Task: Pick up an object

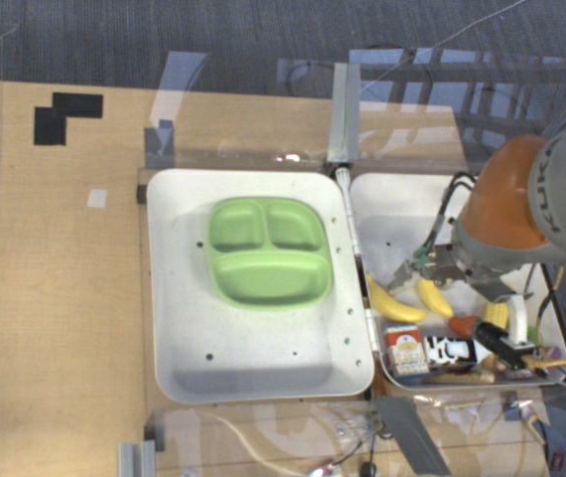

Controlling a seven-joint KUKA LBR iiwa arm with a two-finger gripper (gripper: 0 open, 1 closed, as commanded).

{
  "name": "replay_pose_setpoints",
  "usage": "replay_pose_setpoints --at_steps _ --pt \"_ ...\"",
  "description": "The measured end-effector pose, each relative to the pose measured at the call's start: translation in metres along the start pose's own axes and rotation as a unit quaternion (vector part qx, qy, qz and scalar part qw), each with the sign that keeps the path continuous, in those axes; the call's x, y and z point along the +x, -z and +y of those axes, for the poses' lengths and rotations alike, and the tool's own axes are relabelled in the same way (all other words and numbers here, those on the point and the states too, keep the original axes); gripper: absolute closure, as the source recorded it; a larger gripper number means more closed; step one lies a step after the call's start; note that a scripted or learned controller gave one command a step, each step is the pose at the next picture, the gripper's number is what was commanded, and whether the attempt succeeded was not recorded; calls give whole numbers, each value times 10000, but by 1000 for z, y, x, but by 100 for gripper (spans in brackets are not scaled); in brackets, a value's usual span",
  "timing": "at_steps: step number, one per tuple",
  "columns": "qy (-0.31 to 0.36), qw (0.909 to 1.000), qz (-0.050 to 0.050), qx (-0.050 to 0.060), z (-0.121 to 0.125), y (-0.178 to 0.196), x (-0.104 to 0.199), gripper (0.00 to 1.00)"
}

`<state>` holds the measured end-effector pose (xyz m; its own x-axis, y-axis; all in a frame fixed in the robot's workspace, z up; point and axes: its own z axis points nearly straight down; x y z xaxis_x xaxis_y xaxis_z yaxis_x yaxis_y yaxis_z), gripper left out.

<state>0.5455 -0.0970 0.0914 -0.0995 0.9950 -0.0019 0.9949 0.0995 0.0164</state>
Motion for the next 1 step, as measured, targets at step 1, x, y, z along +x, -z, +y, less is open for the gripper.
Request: replay_pose_setpoints --at_steps 1 --pt "-1035 9946 2 53 -8 95 22 0"
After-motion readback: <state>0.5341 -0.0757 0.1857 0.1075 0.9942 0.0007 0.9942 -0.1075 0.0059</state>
